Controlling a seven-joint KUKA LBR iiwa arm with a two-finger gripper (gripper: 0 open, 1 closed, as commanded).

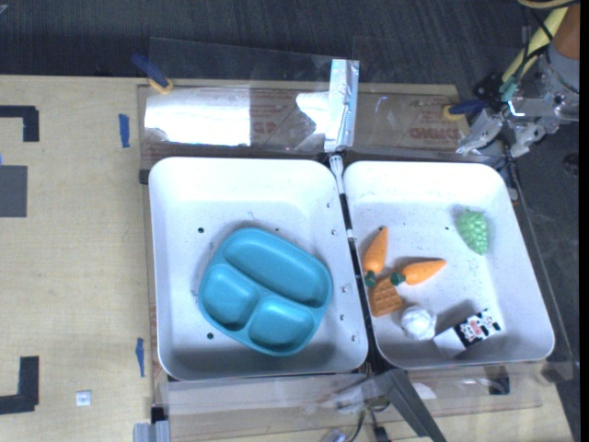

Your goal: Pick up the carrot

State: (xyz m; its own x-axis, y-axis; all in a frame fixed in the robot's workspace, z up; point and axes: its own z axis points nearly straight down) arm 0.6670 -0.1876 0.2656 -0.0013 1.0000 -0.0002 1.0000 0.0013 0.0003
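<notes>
Lying in right bin (525,274): carrot (421,272)

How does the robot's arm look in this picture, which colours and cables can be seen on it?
At the upper right corner, the hand looks like pale grey and silver metal with small blue-green parts. Yellow and black cables loop above it. Finer detail is too blurred to tell.

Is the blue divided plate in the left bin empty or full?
Empty. The blue divided plate lies flat in the left bin, and all three compartments show bare blue surface.
</notes>
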